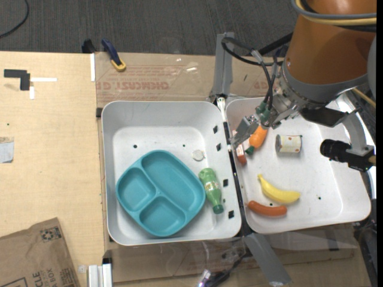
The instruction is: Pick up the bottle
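Barely begun: bottle (210,189) lay untouched beside teal tray (160,192) in left bin (111,160); claw (246,130) hovered over right bin (353,202), grip state impossible to tell.

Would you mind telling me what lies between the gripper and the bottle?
In the camera view, the two bins' adjoining rims lie between the gripper and the bottle; the rest of the stretch is bare bin floor.
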Tool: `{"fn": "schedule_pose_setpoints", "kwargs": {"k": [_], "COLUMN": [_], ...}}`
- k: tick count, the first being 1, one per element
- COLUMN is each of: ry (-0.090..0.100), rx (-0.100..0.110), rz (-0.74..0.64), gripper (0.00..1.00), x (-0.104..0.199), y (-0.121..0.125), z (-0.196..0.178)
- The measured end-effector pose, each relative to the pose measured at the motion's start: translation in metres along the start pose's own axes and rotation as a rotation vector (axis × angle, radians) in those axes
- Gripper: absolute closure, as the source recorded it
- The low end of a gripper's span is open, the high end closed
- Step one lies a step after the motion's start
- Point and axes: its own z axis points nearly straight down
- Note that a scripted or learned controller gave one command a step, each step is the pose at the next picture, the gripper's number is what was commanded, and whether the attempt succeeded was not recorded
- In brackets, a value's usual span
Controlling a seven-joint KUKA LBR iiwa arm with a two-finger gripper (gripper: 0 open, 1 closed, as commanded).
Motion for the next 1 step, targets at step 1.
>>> {"fn": "schedule_pose_setpoints", "kwargs": {"k": [1], "ry": [0.002], "rx": [0.003], "rz": [-0.073], "gripper": [0.0], "x": [0.0729], "y": [-0.0022], "z": [0.1827]}}
